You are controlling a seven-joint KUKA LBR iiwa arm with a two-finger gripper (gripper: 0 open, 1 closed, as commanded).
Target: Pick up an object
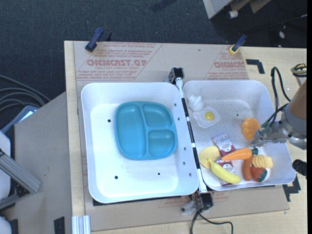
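The carrot (237,154) lies in the right bin (229,87), long axis left-right, tip left, greens right. Banana (224,172), corn (262,161), orange (250,127) and carton (223,142) crowd it. The gripper (261,135) hovers just right of the orange; its state I cannot tell.

A pale wooden bench (78,145) carries a brown board (146,60) printed with red lettering, held at its far edge by a blue clamp (94,39) on the left and a yellow-and-blue clamp (238,44) on the right. Two shallow white bins sit side by side on the board, touching along their inner walls: the left bin (95,145) and the right bin (229,87). Black tape marks (255,64) lie near the far right corner
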